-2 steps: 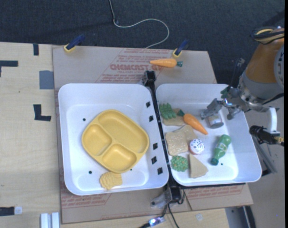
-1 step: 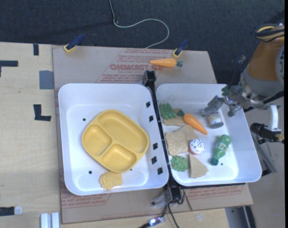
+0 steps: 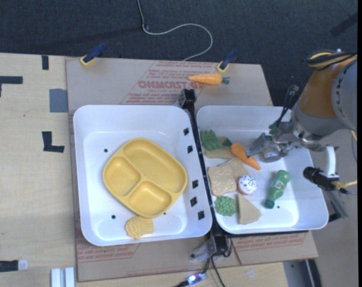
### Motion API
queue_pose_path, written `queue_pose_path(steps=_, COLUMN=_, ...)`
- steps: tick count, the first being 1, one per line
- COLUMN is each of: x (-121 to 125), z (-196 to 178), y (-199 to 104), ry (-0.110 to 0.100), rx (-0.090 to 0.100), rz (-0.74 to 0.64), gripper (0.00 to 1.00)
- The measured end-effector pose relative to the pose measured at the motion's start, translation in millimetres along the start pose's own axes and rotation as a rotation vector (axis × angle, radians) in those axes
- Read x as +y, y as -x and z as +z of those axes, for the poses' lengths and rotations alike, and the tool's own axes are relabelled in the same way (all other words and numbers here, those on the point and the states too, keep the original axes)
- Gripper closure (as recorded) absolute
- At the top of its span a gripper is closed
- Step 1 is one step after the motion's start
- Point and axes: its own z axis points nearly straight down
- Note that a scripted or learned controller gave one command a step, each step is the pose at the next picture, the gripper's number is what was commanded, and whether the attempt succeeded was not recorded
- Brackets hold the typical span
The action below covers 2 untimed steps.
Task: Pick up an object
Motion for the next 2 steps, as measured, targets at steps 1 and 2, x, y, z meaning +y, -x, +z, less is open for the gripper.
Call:
queue_pose_path(steps=1, x=0.7, z=40.5, y=-1.0, ry=0.002, rx=0.001, rz=0.000, gripper=0.00)
queue_pose_path(steps=2, x=1.7, z=27.5, y=-1.7, ry=0.004, rx=0.003, rz=-0.002, gripper=1.00)
